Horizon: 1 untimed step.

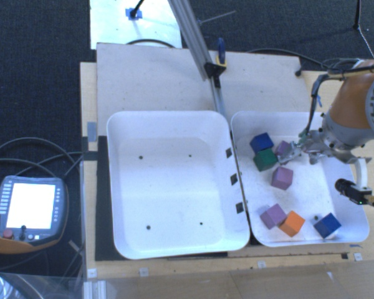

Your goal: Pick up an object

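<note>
The right bin (355, 229) holds several small blocks. A blue block (261, 142) and a green block (265, 160) sit together at its upper left. A small purple block (282, 148) lies just right of them, right against the tip of my gripper (292, 152), which reaches in from the right low over the bin. The gripper's metal parts partly cover that block. Further down lie a purple block (282, 177), another purple block (273, 215), an orange block (292, 223) and a blue block (327, 225).
The left bin (121, 167) stands beside the right one, with a shared wall between them. A slanted metal pole (193, 33) crosses the back of the bench. A teach pendant (28, 213) lies on the floor at left.
</note>
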Each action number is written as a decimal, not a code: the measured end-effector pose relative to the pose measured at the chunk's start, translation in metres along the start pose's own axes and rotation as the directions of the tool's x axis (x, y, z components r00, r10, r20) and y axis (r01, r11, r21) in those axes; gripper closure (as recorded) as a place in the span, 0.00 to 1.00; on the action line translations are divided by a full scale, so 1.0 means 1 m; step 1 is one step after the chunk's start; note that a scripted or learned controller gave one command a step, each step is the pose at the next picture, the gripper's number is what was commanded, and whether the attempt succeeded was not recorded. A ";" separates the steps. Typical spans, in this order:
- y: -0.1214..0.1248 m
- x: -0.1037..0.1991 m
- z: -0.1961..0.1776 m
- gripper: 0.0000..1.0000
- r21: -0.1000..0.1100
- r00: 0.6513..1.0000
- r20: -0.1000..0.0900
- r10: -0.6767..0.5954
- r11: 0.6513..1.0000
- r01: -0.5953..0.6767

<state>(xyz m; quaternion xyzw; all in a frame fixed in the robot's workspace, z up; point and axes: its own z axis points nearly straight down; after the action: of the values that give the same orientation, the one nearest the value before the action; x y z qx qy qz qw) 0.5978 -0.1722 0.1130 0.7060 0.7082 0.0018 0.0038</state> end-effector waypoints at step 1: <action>0.000 0.001 -0.008 1.00 0.003 1.000 -0.002 -0.001 1.000 0.001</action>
<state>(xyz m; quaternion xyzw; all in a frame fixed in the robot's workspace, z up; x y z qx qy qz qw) 0.5973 -0.1717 0.1208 0.7057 0.7085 0.0015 0.0023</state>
